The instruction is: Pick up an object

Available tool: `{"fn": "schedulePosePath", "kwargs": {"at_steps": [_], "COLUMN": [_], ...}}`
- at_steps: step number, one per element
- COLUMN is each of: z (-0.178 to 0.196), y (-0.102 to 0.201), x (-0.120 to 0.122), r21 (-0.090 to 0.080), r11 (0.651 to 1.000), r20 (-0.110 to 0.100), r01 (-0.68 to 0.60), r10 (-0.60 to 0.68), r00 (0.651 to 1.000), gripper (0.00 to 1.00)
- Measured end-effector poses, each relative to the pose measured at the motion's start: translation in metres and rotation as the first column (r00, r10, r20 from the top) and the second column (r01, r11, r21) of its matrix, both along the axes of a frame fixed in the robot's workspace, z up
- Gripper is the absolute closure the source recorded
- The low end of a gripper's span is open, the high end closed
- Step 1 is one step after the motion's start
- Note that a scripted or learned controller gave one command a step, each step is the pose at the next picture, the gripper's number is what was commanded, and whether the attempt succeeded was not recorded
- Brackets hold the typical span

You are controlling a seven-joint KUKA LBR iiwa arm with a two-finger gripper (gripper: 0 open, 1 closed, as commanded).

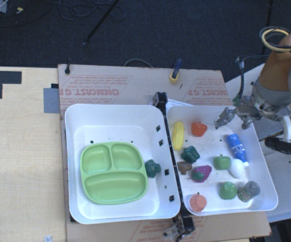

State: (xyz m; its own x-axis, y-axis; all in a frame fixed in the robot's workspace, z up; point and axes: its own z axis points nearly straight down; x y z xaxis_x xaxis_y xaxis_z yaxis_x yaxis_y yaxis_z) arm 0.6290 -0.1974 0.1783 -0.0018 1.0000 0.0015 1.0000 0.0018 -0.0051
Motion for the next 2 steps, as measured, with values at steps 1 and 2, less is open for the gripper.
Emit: {"fn": "schedulePosePath", "kwargs": {"at_steps": [1,2], "z": [-0.047,-0.093], "y": [0.007,0.010], "x": [0.002,0.002], "r21": [0.001,0.000], "r11": [1.000,1.000], "r20": [-0.001,0.000], "r01": [0.000,-0.005], "r10": [0.000,0.005], "r00": [1.000,1.000], "gripper": [0.00,0.00]}}
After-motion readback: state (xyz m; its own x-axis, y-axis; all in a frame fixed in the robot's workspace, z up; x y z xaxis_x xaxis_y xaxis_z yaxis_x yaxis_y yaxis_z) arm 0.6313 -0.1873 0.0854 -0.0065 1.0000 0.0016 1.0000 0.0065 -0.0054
